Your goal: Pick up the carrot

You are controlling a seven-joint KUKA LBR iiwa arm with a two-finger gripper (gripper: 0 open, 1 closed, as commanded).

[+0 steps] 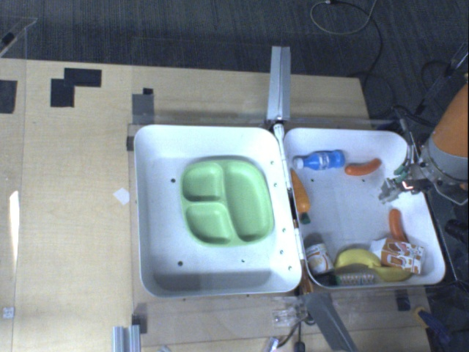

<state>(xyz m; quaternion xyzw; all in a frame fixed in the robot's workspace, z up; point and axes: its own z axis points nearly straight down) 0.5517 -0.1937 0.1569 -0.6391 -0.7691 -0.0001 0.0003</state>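
The carrot [299,192] is orange with a dark green end and lies along the left wall of the right bin [344,211], its green end toward the front. My gripper [396,185] hangs over the right side of that bin, far to the right of the carrot and just above a small orange-red sausage [396,225]. Nothing shows in the gripper.
In the right bin lie a blue bottle [320,160] and a second sausage [363,168] at the back, and a small can [316,257], a banana [368,261] and a printed carton [402,254] at the front. The left bin [157,196] holds a green divided plate [226,200].
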